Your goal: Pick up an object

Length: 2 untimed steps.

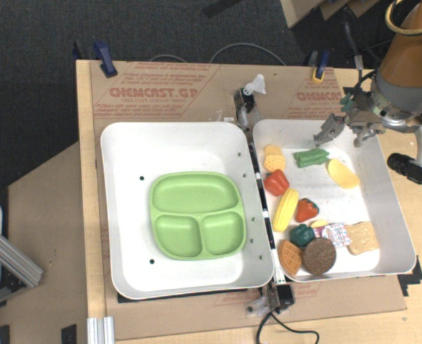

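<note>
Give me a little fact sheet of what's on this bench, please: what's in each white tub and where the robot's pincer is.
left tub: green divided plate
right tub: toy food, among it a corn cob, a red pepper, a lemon, a cookie
pincer: over the right tub's far end
nearest to pincer: green flat piece
held: nothing seen between its fingers

tray (196, 213) in left bin (125, 192), toys (304, 213) in right

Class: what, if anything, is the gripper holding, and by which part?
Nothing. The gripper hangs open above the right bin, near the green toy, with nothing between its fingers.
</note>
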{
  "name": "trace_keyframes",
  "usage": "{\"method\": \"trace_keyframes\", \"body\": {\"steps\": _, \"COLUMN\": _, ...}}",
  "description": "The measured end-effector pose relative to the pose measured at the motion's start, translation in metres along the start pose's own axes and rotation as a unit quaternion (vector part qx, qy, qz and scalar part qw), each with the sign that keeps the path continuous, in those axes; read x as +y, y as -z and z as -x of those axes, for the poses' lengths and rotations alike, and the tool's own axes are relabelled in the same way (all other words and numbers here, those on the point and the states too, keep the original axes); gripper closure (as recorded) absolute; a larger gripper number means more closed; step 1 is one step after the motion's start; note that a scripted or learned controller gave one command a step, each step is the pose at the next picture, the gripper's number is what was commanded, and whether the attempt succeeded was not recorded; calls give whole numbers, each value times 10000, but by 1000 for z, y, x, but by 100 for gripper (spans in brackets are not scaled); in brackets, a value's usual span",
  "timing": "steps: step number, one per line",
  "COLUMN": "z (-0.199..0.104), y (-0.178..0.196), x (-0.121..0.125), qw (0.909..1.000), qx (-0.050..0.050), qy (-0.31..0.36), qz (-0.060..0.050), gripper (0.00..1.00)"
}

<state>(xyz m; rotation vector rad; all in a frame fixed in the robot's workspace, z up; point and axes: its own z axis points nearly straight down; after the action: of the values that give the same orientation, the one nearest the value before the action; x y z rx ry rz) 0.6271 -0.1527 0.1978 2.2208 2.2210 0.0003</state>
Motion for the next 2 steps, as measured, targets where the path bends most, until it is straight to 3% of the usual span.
{"method": "trace_keyframes", "body": {"steps": 1, "z": -35, "y": -94, "x": -91, "qw": 10000, "qx": 30, "qy": -6, "qz": -85, "gripper": 0}}
{"method": "trace_keyframes", "body": {"steps": 2, "z": -50, "y": -113, "x": -117, "qw": 10000, "qx": -25, "qy": -26, "qz": 6, "gripper": 0}}
